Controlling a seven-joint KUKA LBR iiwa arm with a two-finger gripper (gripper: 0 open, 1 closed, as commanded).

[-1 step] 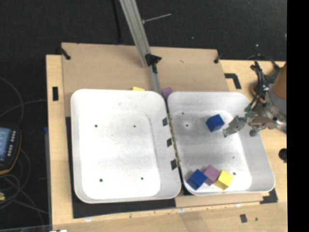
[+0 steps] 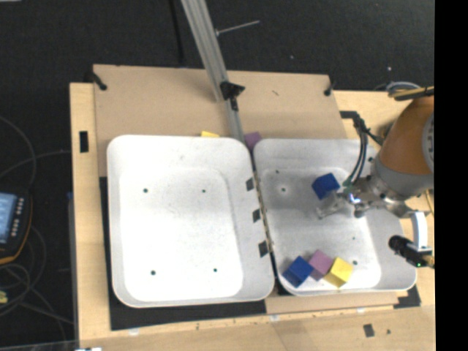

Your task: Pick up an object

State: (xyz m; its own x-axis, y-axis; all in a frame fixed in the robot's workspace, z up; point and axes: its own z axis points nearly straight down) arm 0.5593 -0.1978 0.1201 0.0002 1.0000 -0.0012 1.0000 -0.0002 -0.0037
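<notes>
Two shallow white bins side by side on the counter (image 2: 183,108): left bin (image 2: 183,218), right bin (image 2: 292,159). Taking the right bin as the landmark throughout.

Inside the right bin, toward its middle and slightly to the far side: a blue cube (image 2: 325,185), tilted, appearing raised off the bin floor. Immediately on the near-right of that cube: the pincer (image 2: 338,199), reaching in from the bin's right edge, under the grey arm (image 2: 398,174) with its orange band. Pincer tip touching or just beside the blue cube; whether spread or pressed together, cannot tell, and whether the cube sits between its tips, cannot tell either.

Along the right bin's near wall, three blocks clustered and touching: a second blue block (image 2: 298,270) on the left, a pink block (image 2: 320,262) in the middle, a yellow block (image 2: 340,272) on the right.

Just beyond the right bin's far-left corner, on the counter: a small purple block (image 2: 253,139), partly hidden by the rim. Farther left from that corner, behind the left bin's far rim: a yellow sliver (image 2: 210,134) of another block.

Rising from near the right bin's far-left corner: a slanted grey metal pole (image 2: 208,42).
</notes>
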